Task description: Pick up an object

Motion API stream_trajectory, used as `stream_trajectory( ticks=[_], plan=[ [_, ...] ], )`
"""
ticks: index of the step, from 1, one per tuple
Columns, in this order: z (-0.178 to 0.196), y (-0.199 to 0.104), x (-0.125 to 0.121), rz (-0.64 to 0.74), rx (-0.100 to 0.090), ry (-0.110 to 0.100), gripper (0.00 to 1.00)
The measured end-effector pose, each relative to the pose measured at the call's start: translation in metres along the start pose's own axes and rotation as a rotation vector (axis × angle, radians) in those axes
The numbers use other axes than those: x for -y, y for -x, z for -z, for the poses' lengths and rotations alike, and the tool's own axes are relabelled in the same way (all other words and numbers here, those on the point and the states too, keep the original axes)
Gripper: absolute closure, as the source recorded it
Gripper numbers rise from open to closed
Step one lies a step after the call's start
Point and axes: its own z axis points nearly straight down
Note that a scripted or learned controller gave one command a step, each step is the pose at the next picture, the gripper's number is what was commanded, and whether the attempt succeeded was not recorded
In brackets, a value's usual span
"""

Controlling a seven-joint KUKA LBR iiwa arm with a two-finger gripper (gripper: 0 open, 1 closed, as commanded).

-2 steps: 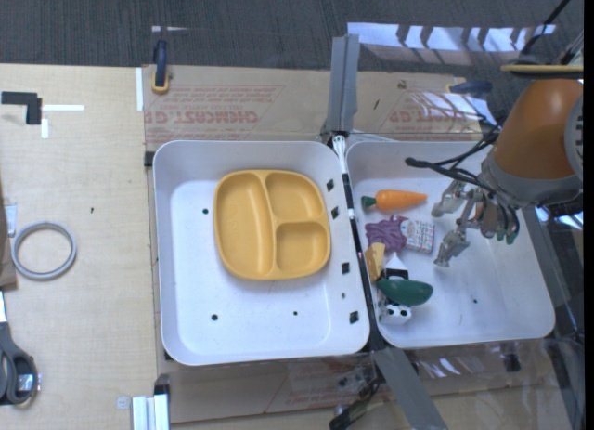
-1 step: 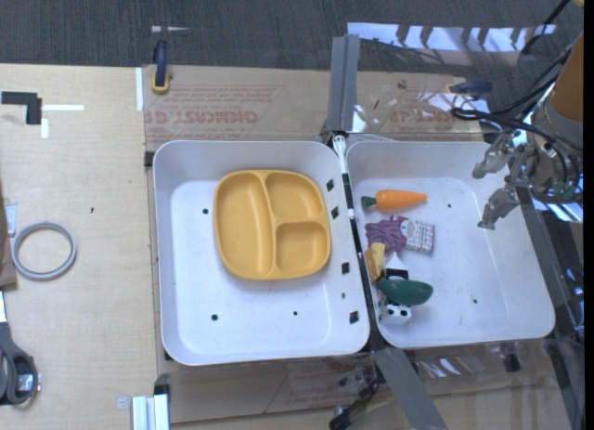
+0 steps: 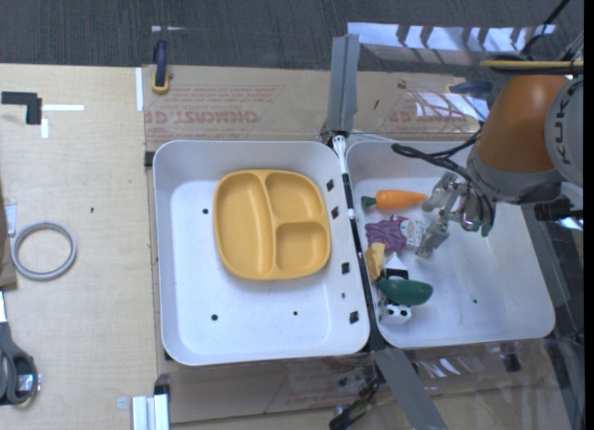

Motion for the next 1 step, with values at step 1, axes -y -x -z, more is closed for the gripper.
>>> stream_trajectory(
  ticks=[1],
  plan=[
    [0.0079,-0.0193,0.0057,-0.049,-0.001,0.0,0.0]
  ],
)
